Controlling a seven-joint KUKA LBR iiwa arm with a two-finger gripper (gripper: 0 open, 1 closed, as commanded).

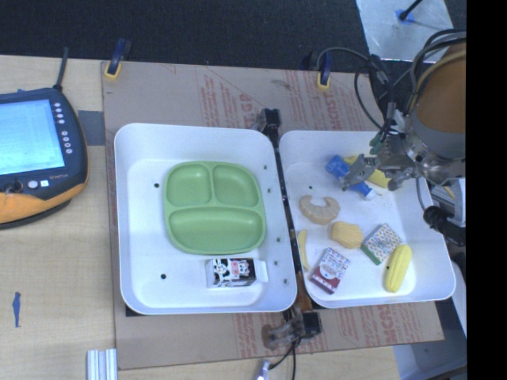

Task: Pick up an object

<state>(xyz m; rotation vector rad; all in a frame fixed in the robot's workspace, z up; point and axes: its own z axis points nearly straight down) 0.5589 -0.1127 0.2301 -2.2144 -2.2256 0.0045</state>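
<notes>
My gripper hovers over the back of the right bin, fingers spread apart and open. One dark finger points toward a blue block. Under the gripper lie a second blue piece and a yellow piece, partly hidden; nothing is clamped. Further forward lie a tan croissant-shaped toy, a small yellow lump, a green-and-white box, a yellow corn cob, a red packet and a thin yellow strip.
The left bin holds a green divided plate and a black-and-white carton. A tablet pendant lies at the far left of the bench. Cables loop behind the wrist.
</notes>
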